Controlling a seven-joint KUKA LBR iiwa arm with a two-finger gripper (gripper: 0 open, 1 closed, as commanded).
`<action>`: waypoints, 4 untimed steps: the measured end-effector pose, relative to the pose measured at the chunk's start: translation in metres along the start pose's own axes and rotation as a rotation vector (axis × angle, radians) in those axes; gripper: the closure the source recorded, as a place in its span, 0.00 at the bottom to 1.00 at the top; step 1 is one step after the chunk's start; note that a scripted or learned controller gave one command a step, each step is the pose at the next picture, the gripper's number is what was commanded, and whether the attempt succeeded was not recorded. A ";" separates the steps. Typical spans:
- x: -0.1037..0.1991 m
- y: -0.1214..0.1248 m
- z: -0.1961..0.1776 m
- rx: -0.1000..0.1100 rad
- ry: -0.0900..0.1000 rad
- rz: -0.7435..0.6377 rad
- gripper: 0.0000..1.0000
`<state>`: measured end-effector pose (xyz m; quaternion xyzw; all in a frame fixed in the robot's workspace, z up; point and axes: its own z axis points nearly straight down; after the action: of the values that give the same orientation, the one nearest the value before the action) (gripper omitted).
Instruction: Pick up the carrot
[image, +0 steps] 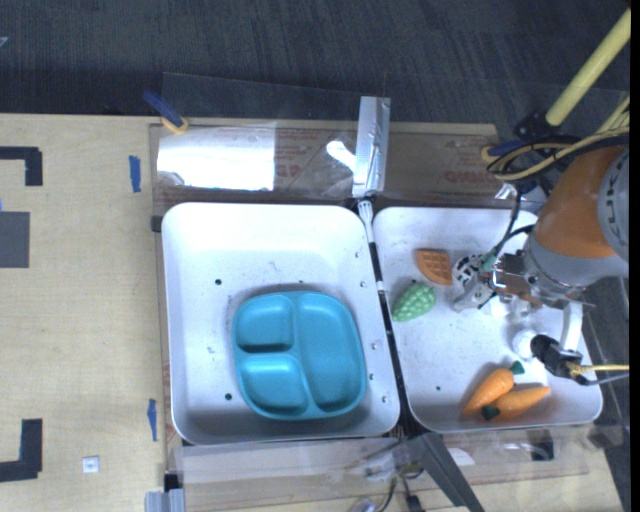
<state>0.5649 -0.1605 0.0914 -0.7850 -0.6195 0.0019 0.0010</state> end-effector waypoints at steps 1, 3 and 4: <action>0.019 -0.070 0.004 -0.008 0.004 0.201 0.00; -0.039 -0.077 0.004 -0.009 0.000 -0.414 0.00; 0.026 -0.091 0.004 -0.012 0.001 -0.481 0.00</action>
<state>0.4822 -0.1141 0.0880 -0.6147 -0.7888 -0.0025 -0.0027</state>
